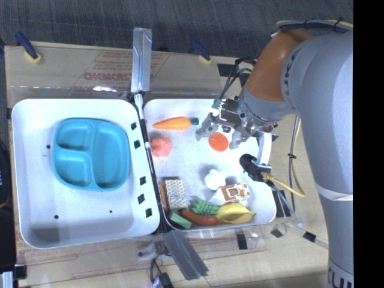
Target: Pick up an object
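The claw (219, 132) straddles an orange-red disc (218, 141) in the right bin (180, 110), beside a carrot (172, 123).

Two white bins are sitting side by side: the left bin (30, 179) is holding one blue divided tray (91, 153). The right bin (180, 108) is holding one carrot (173, 123), one pink ball (161, 146), one red round piece (219, 141), one banana (235, 212), one sausage (200, 217) and a few small items too jumbled to count.
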